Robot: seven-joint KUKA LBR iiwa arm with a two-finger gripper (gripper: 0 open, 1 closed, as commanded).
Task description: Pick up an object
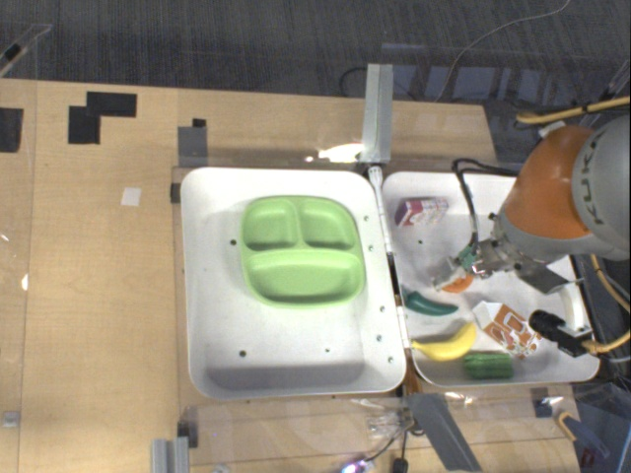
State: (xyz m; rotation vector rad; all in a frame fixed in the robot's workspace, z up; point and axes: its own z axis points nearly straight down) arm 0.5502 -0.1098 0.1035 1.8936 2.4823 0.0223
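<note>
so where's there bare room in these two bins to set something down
Left bin: a bare floor strip between the green tray and the near wall, and a narrower one at its left. Right bin: crowded near the banana, green block and packet; the tool hangs mid-bin.

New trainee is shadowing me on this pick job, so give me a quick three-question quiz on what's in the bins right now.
1. True or false: the green divided tray lies in the left bin.
2. Which item lies nearest the right bin's front edge? A) purple carton B) green block C) orange piece
3. Fill in: the yellow item beside the green block is a ____.

Key: 1 true. 2 B. 3 banana. The end effector hangs over the right bin, just above the orange piece.
</note>
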